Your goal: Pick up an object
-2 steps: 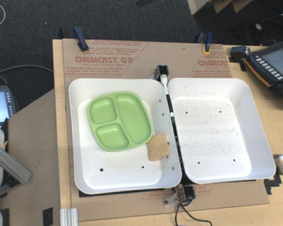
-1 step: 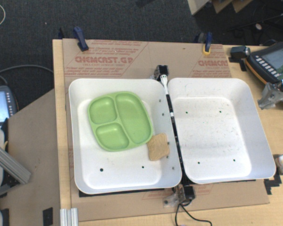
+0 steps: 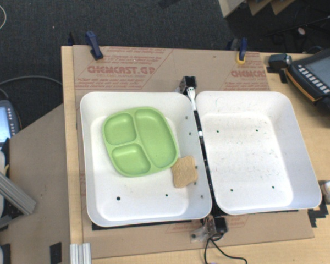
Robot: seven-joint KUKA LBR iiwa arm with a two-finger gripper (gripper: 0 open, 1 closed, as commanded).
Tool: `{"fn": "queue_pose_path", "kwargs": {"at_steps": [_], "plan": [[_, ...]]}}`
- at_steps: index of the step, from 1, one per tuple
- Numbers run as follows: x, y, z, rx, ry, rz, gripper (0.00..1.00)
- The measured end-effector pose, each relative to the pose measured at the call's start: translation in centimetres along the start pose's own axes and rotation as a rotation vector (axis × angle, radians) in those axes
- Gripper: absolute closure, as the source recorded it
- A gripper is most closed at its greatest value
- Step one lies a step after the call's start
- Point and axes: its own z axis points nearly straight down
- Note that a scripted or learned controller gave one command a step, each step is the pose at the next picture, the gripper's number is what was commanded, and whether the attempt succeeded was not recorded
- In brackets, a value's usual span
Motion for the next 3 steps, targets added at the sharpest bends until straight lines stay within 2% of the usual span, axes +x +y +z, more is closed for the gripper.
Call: {"fn": "queue_pose_path", "kwargs": {"at_steps": [1,2,3], "plan": [[-0.1,-3.5,11.0,0.03,0.007,0.005,1.0],[-6.1,3.5,16.0,0.019,0.003,0.005,1.0],[-8.4,7.4,0.0,-0.002,-0.005,0.001,1.0]]}}
